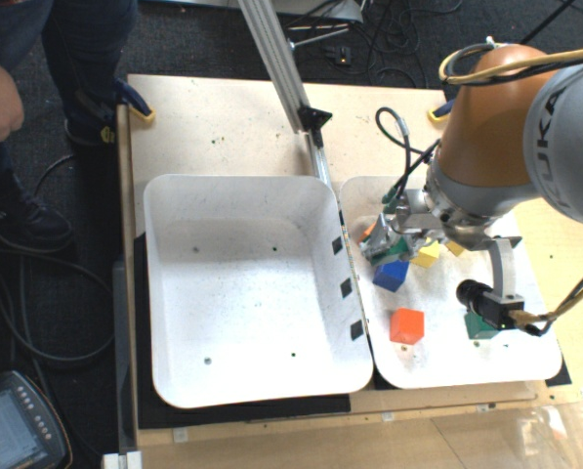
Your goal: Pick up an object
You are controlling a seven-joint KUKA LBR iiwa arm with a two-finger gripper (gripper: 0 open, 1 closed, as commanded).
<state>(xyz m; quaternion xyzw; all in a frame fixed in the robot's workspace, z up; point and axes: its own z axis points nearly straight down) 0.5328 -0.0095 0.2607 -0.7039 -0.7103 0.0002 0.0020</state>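
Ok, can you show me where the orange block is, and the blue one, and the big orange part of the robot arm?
orange block [406,325], camera view, middle of its top face.
blue block [390,276], camera view, middle of its visible face.
orange band [491,115], camera view, broad rounded surface above the wrist.

In the right bin [525,360] you see an orange block [406,325] lying apart toward the front, a blue block [391,276] behind it, and yellow [427,256] and green [482,326] blocks nearby.

Readable lettering: "KU", the cut-off start of a brand name, in dark capitals on the grey arm [564,135], upper right.
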